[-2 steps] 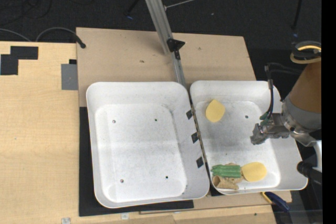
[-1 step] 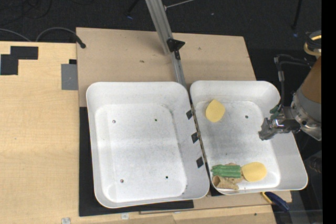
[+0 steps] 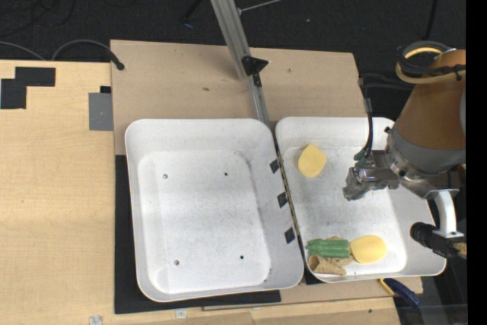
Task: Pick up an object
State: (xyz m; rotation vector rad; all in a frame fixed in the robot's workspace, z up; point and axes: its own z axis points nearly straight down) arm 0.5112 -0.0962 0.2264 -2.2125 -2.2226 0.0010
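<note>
Yellow pieces (image 3: 311,161) and (image 3: 368,248) lie unlifted in the right bin (image 3: 335,135); gripper (image 3: 358,186) hovers between them, finger state indiscernible, so the pick remains outstanding.

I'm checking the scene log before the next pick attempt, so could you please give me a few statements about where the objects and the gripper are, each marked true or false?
1. All the objects lie in the right bin. True.
2. The gripper is above the left bin. False: it is over the right bin, at its middle right.
3. A green object lies by the near edge of the right bin, beside a yellow object. True.
4. The second yellow object touches the green one. False: it lies apart, in the far half of the bin.
5. A tan object lies just in front of the green one. True.
</note>
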